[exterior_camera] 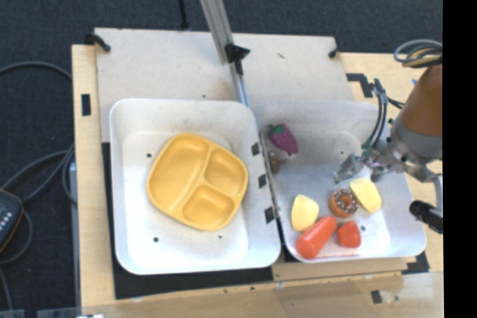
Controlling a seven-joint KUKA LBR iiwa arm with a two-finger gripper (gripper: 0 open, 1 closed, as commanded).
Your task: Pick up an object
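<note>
Near right bin's (387,246) rim: toys (335,216).

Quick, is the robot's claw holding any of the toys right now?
Claw: over the right bin, above the yellow piece; holding nothing that I can see.

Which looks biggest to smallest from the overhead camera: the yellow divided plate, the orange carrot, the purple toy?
1. Yellow divided plate, by far.
2. Orange carrot.
3. Purple toy, only slightly smaller than the carrot, so that order is unsure.
</note>
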